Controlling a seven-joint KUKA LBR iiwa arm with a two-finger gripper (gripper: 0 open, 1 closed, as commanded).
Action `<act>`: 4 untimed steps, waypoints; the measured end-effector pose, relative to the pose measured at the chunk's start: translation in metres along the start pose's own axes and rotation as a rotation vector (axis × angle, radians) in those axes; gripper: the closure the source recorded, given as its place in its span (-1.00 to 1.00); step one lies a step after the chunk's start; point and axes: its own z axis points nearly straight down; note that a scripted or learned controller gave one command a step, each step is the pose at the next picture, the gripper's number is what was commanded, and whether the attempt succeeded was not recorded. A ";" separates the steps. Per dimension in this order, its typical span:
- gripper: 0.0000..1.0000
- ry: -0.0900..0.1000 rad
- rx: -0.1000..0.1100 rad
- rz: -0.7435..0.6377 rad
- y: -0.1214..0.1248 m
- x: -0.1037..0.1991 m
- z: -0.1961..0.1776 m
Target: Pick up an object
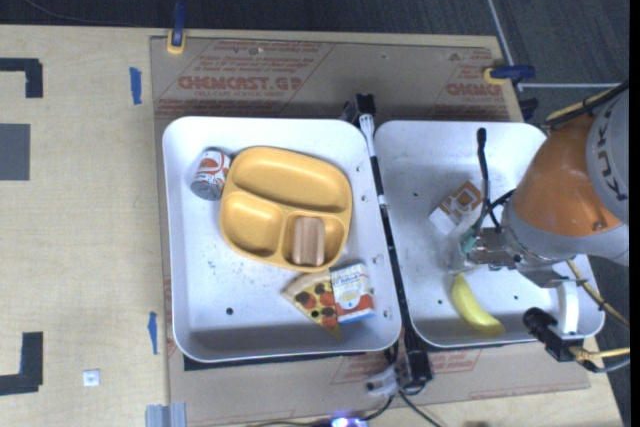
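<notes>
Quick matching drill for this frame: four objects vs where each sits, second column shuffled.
Things:
1. banana
2. can
3. pizza slice
4. hot dog

Places:
A. in a yellow tray compartment
B. right bin, near front edge
C. left bin, back-left corner beside the tray
D. left bin, front, beside a small carton

Pairs: 1-B, 2-C, 3-D, 4-A

The brown board (330,80) under the two bins carries red print reading roughly "CHEMCAST GP" at its upper left, repeated partly at its upper right; the smaller lines there are illegible.
</notes>
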 end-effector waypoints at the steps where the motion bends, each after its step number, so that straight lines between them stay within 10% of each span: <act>1: 1.00 0.018 0.022 -0.008 0.084 0.059 -0.084; 2: -1.00 0.017 0.024 -0.007 0.083 0.058 -0.083; 3: -1.00 0.017 0.023 -0.007 0.040 0.009 0.008; 4: 1.00 0.015 0.021 -0.007 0.041 0.009 -0.002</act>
